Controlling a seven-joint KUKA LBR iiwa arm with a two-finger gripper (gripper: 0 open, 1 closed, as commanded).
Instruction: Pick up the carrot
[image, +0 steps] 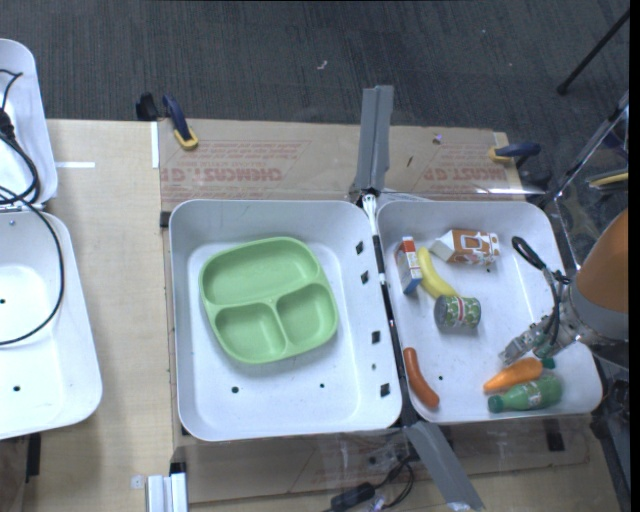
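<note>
The orange carrot (512, 376) lies near the front right corner of the right bin (470, 400), its green stem end pointing right. My gripper (528, 346) reaches in from the right and hovers just above and behind the carrot, over its stem end. A green bottle (525, 396) lies directly in front of the carrot, almost touching it.
The right bin also holds a red sausage (421, 377), a green-labelled can (457, 312), a banana (435, 275), a small carton (470, 246), a red and white box (408, 265) and a black utensil (530, 252). A green divided plate (268, 298) sits in the left bin (190, 330).
</note>
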